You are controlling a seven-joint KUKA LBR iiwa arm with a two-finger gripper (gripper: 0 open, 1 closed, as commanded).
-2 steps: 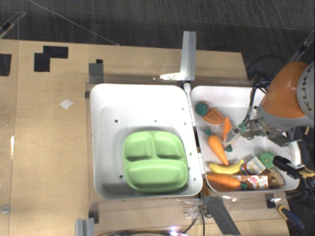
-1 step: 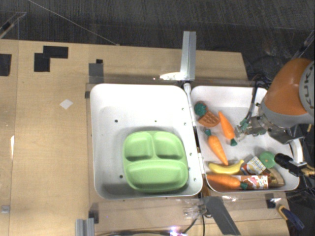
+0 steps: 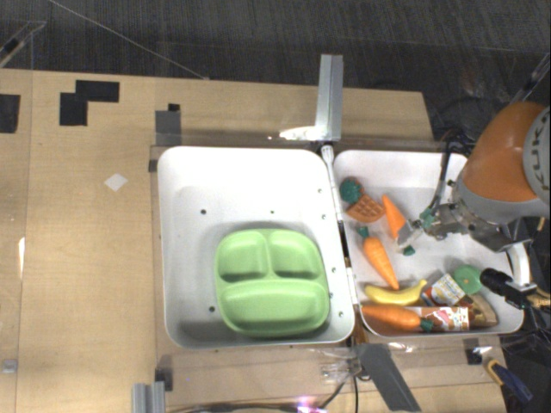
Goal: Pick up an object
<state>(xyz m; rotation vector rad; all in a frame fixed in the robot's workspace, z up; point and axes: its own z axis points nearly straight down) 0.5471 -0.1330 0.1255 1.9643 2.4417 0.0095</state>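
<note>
The right bin holds several toy foods. A slim orange carrot lies near its middle, with a second carrot below it. A yellow banana and a larger carrot lie along the front wall. A teal-green piece and a brown waffle sit at the back left. My gripper hangs low in this bin, just right of the slim carrot. Nothing is seen held in it.
The left bin carries a green divided plate. Small packets and a green round piece crowd the right bin's front right corner. The grey and orange arm covers the bin's right side.
</note>
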